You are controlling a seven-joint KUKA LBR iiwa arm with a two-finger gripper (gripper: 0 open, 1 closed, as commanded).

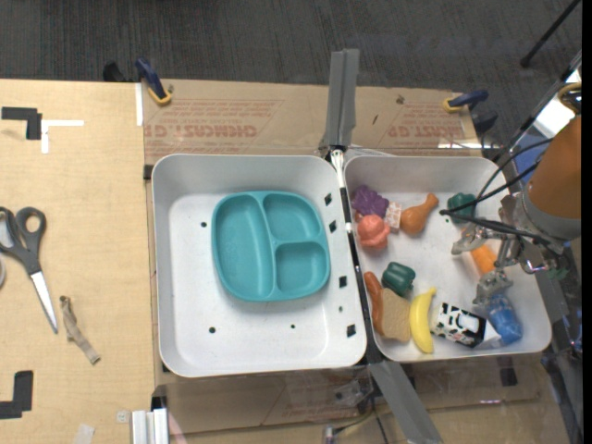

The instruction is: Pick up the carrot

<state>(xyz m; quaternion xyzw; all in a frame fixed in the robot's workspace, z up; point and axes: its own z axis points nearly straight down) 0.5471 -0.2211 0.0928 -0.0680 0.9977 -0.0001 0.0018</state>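
From above, the counter [74,202] carries 2 white bins side by side. The left bin [176,276] holds a teal tray [271,245] with 3 compartments. The right bin [435,248] holds the toys: a purple piece [368,200], a pink one [373,232], a drumstick [418,214], a green pepper [399,277], a banana [423,320], a black-and-white carton [460,325] and a blue item [505,322]. The carrot [483,259] lies near the right wall, orange, partly hidden. The end effector [490,259] hangs right over it, touching or nearly so; whether it is open or closed I cannot tell. Scissors [30,252] lie on the counter, far left.
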